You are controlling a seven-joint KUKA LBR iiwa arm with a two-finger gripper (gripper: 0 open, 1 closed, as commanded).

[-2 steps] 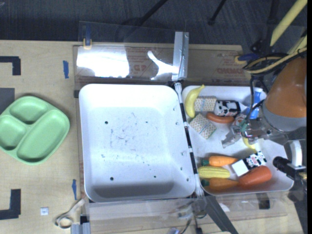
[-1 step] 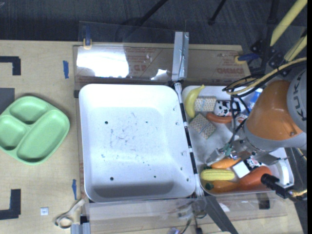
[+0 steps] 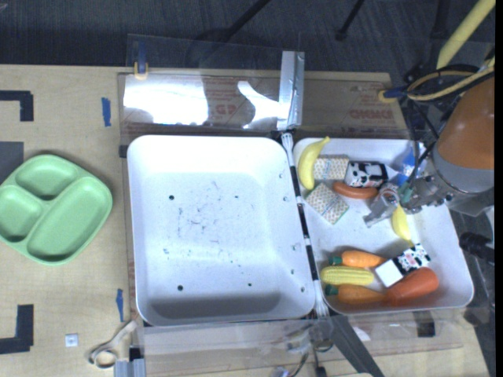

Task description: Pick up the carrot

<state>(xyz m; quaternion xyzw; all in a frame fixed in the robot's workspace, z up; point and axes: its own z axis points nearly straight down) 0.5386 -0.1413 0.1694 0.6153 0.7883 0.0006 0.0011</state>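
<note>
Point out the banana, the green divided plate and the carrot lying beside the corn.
banana [image 3: 309, 163]: camera view, middle of its curved body.
green divided plate [image 3: 23, 181]: camera view, its upper left rim.
carrot [image 3: 363, 258]: camera view, middle of its orange body.

a robotics lab: taped plywood bench [image 3: 63, 124], two white bins [image 3: 212, 163], tripod legs [image 3: 259, 6], loose cables [image 3: 416, 85].

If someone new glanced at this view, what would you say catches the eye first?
Probably the right bin, crowded with toy food: a banana at its top left, a carrot and corn near the bottom. The arm's orange band stands out at the right, with the hand low over that bin. Far left, a green divided plate sits on the bench.
</note>
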